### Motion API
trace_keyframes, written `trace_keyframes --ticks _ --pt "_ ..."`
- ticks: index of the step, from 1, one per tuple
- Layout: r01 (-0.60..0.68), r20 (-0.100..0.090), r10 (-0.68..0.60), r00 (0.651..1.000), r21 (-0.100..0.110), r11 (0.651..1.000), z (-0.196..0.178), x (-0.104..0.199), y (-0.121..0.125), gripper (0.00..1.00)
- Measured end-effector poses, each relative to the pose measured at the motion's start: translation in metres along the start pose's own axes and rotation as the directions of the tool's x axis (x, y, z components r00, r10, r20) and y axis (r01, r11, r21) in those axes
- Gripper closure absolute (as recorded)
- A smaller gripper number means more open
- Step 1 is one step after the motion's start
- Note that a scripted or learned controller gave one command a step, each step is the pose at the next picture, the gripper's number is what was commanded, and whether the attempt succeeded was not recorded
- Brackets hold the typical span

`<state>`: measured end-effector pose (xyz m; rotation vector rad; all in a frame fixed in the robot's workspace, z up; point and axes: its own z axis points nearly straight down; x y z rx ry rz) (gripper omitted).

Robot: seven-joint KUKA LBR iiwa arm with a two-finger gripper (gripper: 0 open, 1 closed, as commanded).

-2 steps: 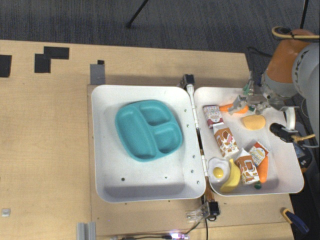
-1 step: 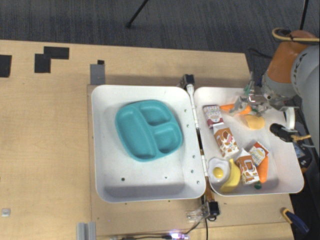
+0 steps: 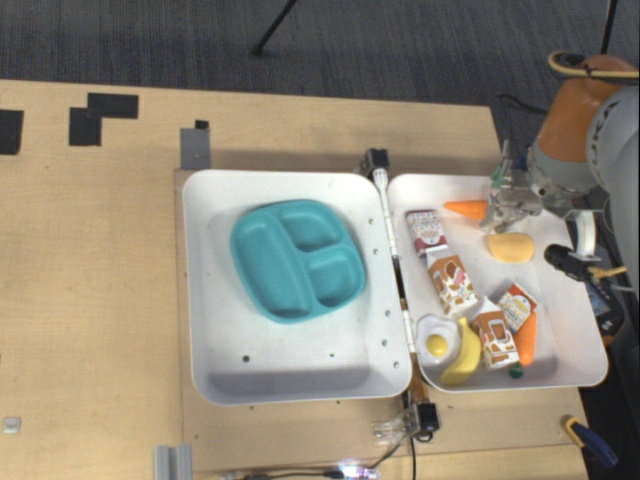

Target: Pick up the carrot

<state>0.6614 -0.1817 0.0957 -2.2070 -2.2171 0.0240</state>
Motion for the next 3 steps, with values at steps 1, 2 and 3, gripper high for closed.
trace_keyframes --ticks 1,2,3 --pt "0.098 0.002 -0.098 0.995 -0.027 0.995 0.010 0.026 -0.146 1.00" --pt "0.098 0.003 -0.098 0.995 -0.029 0.995 0.011 0.027 -0.145 0.00" --pt "0.261 0.016 -0.260 0.965 -0.040 0.965 -0.158 0.012 -0.097 0.00"
